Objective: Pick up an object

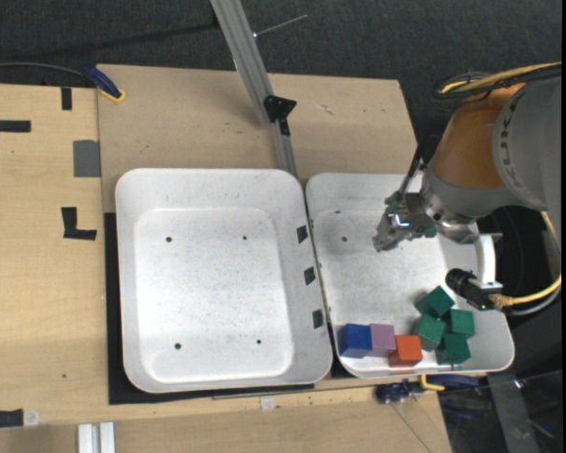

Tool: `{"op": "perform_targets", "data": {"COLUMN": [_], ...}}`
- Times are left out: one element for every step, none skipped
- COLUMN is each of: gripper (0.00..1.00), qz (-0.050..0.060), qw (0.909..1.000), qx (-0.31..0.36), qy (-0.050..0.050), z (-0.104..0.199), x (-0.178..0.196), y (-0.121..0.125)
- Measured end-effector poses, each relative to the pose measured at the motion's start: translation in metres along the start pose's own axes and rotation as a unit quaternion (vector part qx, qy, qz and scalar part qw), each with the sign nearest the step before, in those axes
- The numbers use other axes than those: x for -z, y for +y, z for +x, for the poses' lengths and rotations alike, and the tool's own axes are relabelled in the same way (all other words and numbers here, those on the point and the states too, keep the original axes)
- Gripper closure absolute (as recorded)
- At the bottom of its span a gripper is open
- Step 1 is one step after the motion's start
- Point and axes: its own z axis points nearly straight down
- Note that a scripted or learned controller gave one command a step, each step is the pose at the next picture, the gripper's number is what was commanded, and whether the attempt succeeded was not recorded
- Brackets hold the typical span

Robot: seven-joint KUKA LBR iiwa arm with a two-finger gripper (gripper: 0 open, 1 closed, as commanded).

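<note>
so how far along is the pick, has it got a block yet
Nothing looks picked yet. The gripper sits over bare floor of the right bin, away from the blocks. The blue block, purple block, orange block and green blocks lie along the near edge. Reaching and grasping one remains.

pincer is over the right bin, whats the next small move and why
Probably shift the pincer toward the near end of the right bin before lowering. It hangs over bare bin floor, while the blocks sit clustered there: the green blocks, the orange block, the purple block and the blue block. Nothing is between its fingers.
</note>
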Motion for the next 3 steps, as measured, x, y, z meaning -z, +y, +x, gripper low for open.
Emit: {"op": "perform_targets", "data": {"gripper": [1.00, 1.00, 1.00], "qz": [0.000, 0.002, 0.002], "qw": [1.0000, 1.0000, 1.0000], "qx": [0.000, 0.000, 0.003], "qy": [0.000, 0.001, 0.002], "z": [-0.009, -0.008, 0.044], "x": [0.047, 0.053, 0.063], "y": [0.002, 0.002, 0.011]}}
